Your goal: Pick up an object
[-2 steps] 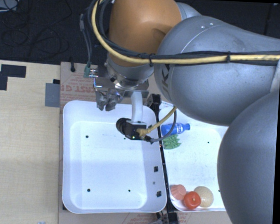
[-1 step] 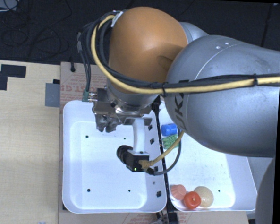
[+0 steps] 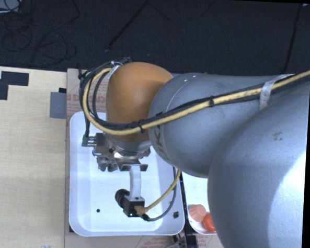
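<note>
Risk: pincer (image 3: 120, 165) hangs over bare floor of shallow white bin at view's left (image 3: 82, 195); a close there, we judge, grabs nothing. Pincer state: we cannot tell. Only candidate we see is small orange rounded object (image 3: 208, 222) in neighbouring white bin (image 3: 191, 194), well apart from pincer, toward view's lower right, partly hidden by grey arm (image 3: 222, 130).

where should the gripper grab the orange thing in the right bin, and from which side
Probably grip the orange object across its rounded body, coming straight down from above. It lies low in the right bin, close to its left wall and beside a pale piece, so a side approach looks crowded. The arm hides its right part, so its shape is unclear.
</note>
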Available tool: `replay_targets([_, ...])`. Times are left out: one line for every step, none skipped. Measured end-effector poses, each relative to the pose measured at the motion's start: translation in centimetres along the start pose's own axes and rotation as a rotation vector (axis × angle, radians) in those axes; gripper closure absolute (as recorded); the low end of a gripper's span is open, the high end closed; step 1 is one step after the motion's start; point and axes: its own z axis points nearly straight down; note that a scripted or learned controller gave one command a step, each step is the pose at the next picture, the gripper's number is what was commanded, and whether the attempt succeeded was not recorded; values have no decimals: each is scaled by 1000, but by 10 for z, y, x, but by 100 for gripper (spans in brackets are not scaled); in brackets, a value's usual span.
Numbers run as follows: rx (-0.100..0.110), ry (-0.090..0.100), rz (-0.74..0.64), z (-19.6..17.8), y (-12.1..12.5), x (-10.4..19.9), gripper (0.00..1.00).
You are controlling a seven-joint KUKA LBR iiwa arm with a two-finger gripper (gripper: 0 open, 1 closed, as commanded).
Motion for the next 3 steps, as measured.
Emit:
replay_targets([-12,6,2,-8,3,0,0])
replay_targets([-2,1,0,110,10,0,0])
replay_targets([-10,5,1,136,23,2,0])
